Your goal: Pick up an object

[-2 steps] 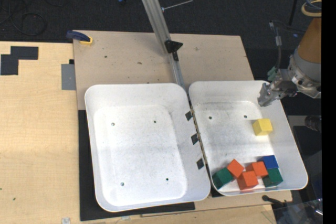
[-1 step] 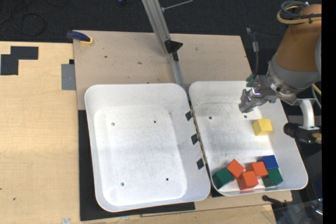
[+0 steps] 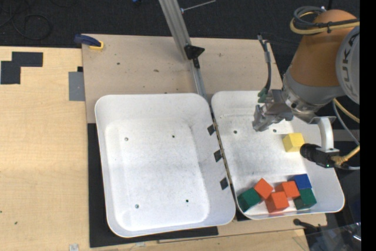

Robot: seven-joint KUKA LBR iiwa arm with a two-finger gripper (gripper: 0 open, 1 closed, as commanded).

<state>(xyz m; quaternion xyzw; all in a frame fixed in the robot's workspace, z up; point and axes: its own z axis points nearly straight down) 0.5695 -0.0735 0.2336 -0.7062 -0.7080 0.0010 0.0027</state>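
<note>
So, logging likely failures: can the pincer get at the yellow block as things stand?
Probably yes. The yellow block lies alone on the right bin floor, apart from the clustered blocks, close beside the pincer.

Figure: the objects you may pick, all lying in the right bin (image 3: 247, 109). A yellow cube (image 3: 293, 141) sits alone near the bin's middle right, flat on the floor and well apart from the rest. Along the near edge you see a tight cluster. A green block (image 3: 249, 198) lies at its left, and an orange block (image 3: 264, 188) touches it, tilted on a corner. A second orange block (image 3: 277, 201) lies at the front, a third orange block (image 3: 290, 188) just behind it. A blue block (image 3: 302, 181) and a dark green block (image 3: 305, 199) close the cluster at its right.
</note>
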